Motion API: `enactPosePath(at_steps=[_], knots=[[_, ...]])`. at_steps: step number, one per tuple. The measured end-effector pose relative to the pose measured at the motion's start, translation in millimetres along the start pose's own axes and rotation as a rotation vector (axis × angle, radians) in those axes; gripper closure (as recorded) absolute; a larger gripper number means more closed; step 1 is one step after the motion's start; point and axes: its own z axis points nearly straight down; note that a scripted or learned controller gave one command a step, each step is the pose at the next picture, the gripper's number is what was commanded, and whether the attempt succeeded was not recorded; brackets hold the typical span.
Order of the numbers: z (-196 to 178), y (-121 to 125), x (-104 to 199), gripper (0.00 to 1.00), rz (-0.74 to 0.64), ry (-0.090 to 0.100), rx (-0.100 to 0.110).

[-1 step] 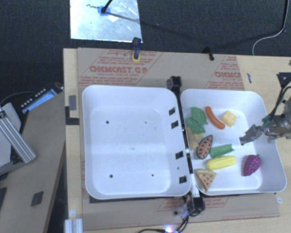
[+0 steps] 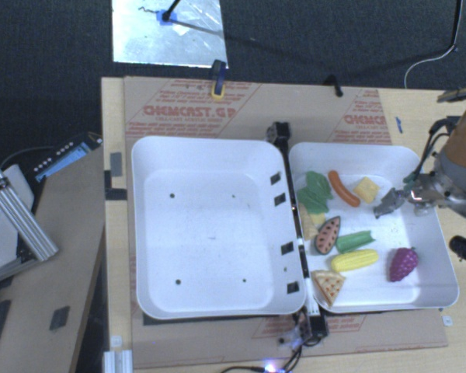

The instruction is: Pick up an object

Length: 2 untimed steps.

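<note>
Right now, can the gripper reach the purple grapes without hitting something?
Probably yes. The gripper hovers in the right bin, and the purple grapes lie below it in view, with bare floor around them.

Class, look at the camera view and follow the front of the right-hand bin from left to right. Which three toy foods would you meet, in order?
waffle wedge → corn cob → purple grape bunch, all lying in the right bin.
</note>
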Motion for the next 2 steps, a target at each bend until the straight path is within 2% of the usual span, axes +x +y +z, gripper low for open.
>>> enactPosePath(at_steps=[1,2], knots=[[-14.9,-2.2,1.4,1.00,0.001,0.002,0.000],[-100.2,-58.2,3.5,1.00,0.004,0.002,-0.001]])
